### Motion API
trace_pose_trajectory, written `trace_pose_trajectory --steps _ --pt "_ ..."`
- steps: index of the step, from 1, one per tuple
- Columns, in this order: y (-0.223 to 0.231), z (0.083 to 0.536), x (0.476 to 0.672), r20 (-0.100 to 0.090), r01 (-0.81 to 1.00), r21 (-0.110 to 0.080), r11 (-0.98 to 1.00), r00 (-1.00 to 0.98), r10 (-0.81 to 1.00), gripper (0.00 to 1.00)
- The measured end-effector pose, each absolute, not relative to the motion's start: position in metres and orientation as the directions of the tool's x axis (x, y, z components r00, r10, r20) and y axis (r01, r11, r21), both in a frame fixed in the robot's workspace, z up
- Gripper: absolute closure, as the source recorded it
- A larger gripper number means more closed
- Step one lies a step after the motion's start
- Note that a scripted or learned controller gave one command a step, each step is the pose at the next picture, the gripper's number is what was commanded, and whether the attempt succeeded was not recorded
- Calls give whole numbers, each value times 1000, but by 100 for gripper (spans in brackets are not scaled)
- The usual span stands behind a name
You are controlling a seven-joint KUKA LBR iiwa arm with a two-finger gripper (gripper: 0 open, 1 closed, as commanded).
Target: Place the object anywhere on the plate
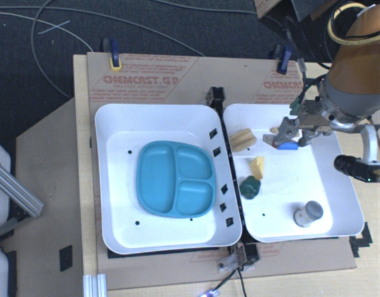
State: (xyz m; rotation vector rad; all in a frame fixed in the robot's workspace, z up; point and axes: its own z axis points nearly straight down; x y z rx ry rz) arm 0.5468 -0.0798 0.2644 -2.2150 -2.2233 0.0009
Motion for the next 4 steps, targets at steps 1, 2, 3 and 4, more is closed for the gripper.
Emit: trace_pose_trajectory --steps 1,2,3,4 --pt "-37 247 559 1 1000 -3 3 -3 1000 100" --pt "21 246 573 1 1000 1 5 -5 1000 100" --pt "81 231 586 1 1000 1 5 -5 1000 100" --pt "103 233 582 1 1000 0 2 -2 1000 100"
